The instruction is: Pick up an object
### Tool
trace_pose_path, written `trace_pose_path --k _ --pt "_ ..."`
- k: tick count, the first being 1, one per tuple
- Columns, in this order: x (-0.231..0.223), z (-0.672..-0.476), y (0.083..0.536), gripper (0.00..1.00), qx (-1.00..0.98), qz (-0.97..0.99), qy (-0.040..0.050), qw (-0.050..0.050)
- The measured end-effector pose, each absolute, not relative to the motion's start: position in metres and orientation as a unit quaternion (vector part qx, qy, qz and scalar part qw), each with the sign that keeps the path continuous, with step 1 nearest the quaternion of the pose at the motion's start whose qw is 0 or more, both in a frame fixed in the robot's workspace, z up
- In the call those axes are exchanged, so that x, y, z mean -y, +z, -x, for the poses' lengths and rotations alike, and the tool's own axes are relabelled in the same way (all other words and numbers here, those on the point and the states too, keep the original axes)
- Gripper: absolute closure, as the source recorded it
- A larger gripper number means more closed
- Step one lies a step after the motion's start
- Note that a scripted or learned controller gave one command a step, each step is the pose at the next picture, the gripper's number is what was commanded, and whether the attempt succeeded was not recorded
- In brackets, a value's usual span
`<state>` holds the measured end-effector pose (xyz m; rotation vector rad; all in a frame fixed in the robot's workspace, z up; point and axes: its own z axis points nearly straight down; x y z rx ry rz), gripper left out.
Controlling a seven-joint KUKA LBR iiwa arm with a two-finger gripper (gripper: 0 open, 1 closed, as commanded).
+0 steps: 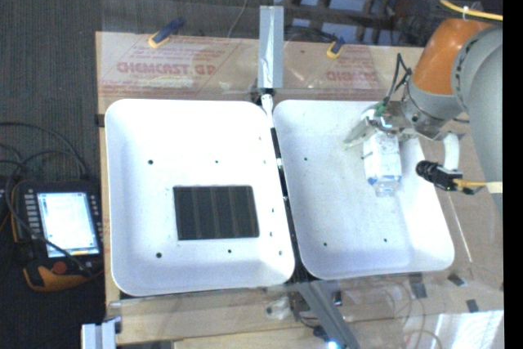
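Note:
A clear plastic bottle [382, 165] with a bluish label lies in the right bin [343, 241], in its far right part. My gripper [377, 124] hangs right over the bottle's far end, below the orange band of the arm [441, 61]. The gripper and bottle overlap in the camera view, and I cannot tell whether they touch. A dark ribbed rectangular pad [216, 212] lies flat in the left bin [147, 135], near its middle front.
The two bins meet at a raised divider [278, 167]. A black cable fitting [435, 173] juts from the arm over the right bin's right rim. A teach pendant [61, 225] lies on the floor to the left.

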<state>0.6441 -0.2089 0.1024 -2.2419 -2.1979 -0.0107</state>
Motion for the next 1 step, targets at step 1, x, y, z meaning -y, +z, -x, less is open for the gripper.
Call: trace_pose_path --k 1 --pt "0.0793 -0.6683 0.1841 1.00 0.707 0.707 0.0006 0.000"
